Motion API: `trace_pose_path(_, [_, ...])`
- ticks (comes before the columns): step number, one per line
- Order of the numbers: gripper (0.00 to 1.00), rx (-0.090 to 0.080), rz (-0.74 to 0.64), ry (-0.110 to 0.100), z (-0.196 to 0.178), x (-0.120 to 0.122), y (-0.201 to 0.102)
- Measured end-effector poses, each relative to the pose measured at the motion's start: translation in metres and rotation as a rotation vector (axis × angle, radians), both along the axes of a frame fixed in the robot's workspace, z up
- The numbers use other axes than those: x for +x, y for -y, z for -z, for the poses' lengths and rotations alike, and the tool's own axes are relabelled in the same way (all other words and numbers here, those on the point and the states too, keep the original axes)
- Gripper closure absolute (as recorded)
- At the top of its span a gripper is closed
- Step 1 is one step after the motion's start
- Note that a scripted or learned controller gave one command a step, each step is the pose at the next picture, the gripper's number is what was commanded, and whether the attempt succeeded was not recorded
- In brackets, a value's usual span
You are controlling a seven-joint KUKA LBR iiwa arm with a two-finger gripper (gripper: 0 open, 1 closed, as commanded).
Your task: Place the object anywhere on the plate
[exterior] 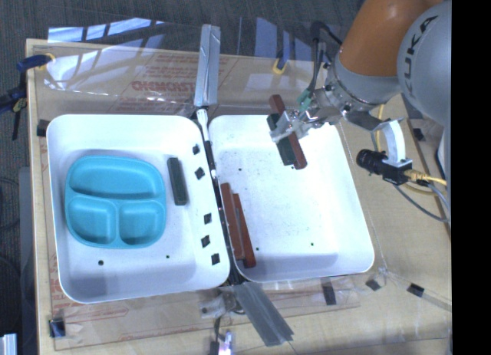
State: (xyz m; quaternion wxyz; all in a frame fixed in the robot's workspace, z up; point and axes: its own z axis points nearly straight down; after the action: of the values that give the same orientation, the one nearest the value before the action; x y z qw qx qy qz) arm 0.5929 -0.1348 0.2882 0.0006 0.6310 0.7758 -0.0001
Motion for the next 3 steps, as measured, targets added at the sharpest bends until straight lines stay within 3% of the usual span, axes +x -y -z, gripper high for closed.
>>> trace_pose_path(1, [1.00, 0.001, 0.010, -0.006, 0.076, 0.008, -0.060])
trace_pose_path(3, [1.00, 0.000, -0.172, -0.002, 0.097, -0.003, -0.222])
